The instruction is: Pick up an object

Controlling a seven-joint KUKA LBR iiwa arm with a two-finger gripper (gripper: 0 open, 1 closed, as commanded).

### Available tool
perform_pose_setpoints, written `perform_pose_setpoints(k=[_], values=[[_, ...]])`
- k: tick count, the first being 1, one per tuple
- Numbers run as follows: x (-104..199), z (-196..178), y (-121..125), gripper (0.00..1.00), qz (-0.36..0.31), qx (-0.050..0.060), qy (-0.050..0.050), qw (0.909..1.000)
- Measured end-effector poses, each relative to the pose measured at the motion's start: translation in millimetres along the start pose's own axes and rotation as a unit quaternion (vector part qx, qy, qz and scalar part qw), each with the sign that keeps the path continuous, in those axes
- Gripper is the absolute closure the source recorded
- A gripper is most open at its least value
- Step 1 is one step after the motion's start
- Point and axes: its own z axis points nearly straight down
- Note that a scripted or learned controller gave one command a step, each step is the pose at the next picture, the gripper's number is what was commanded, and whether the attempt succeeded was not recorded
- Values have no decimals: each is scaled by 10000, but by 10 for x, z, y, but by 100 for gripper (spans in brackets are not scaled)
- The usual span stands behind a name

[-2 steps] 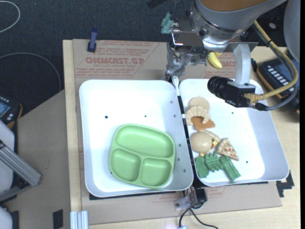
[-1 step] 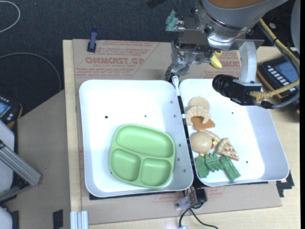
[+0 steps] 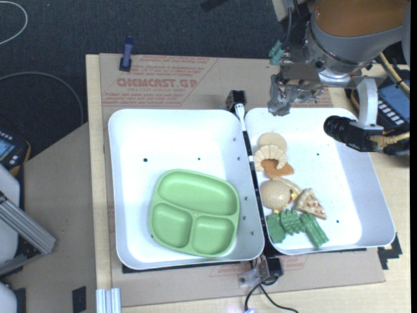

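My gripper (image 3: 281, 105) hangs over the far left corner of the right bin (image 3: 355, 194), above the bin floor, with nothing seen between its fingers. Below it, along the bin's left side, lie several small things: a tan shell-shaped piece (image 3: 270, 146), an orange piece (image 3: 279, 169), a round beige piece (image 3: 275, 193), a pizza-slice piece (image 3: 311, 204) and green pieces (image 3: 301, 227). The left bin (image 3: 130, 149) holds a green divided plate (image 3: 193, 212).
The two bins meet at a black-clipped seam (image 3: 246, 150). Both stand on a cardboard sheet (image 3: 163, 80) with a small blue object (image 3: 126, 54) at its far left corner. The right half of the right bin is bare white floor.
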Motion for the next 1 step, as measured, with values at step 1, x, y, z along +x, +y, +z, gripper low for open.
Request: perform_pose_setpoints(k=[1], values=[[124, 602, -471, 100, -42, 0, 16, 10000]])
